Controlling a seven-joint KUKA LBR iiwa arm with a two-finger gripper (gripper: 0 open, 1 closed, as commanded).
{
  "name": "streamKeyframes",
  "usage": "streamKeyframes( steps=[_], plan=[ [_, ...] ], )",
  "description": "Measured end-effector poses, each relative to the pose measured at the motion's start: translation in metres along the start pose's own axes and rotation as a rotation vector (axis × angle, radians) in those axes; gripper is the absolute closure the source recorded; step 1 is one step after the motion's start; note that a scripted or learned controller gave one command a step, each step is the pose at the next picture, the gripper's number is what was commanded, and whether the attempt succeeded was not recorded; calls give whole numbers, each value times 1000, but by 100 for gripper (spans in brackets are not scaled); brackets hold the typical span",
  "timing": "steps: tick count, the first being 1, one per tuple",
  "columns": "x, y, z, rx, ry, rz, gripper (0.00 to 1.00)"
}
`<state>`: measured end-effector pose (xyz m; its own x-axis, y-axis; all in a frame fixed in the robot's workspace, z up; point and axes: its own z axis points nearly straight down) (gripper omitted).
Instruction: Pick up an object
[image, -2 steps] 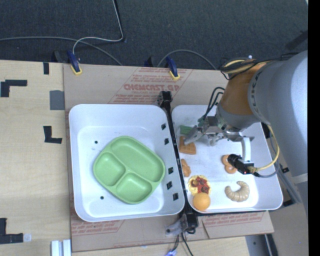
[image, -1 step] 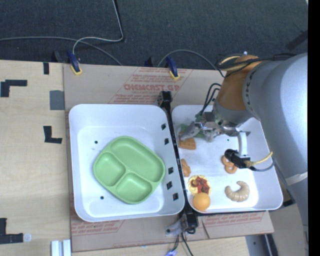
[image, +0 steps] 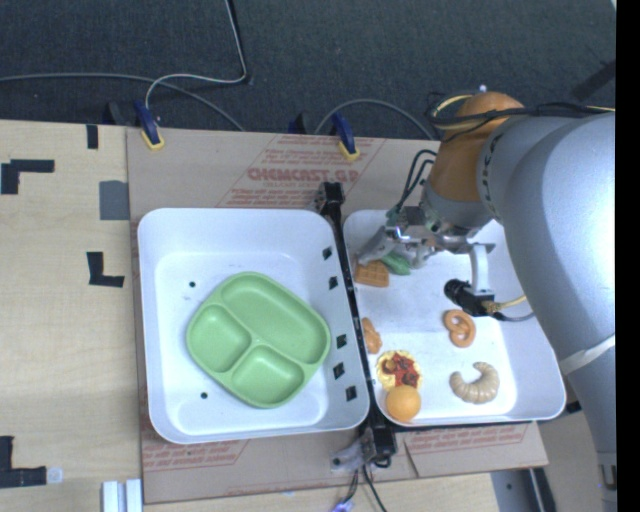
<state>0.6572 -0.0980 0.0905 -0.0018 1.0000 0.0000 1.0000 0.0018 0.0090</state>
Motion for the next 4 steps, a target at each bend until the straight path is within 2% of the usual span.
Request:
streamKeyframes(
  steps=[1, 4],
  plan=[
    [-3, 13, 1, 7, 1, -2, 0],
    [2, 13, 1, 6, -2, 1, 0]
  ],
)
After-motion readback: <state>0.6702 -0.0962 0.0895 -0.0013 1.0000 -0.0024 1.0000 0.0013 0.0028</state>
